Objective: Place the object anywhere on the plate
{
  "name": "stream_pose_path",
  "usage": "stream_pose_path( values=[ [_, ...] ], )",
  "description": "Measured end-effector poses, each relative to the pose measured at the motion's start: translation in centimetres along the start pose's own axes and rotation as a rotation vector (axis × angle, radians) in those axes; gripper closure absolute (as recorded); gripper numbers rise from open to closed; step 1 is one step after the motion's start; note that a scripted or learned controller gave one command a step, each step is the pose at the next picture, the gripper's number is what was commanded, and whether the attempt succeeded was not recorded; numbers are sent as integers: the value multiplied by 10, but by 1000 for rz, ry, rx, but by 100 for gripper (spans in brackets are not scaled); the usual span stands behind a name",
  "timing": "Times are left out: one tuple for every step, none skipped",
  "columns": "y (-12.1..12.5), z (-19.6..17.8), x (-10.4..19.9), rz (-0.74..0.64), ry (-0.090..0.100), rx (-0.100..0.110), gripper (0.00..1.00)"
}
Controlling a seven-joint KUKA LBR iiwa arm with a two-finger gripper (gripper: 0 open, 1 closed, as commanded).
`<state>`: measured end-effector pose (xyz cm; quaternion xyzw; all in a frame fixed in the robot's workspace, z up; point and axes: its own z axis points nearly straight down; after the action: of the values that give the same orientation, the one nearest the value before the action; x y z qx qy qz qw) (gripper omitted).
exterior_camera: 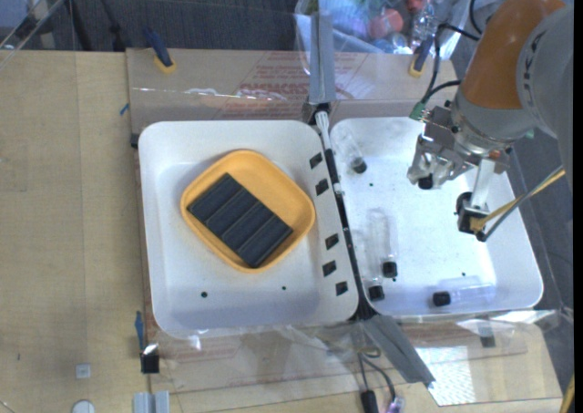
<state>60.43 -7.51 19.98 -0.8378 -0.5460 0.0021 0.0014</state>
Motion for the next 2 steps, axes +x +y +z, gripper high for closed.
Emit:
stream_pose_path(
  values=[
    [4, 16, 24, -170, 1, 0, 100],
    [27, 16, 38, -259, 1, -6, 100]
  ],
)
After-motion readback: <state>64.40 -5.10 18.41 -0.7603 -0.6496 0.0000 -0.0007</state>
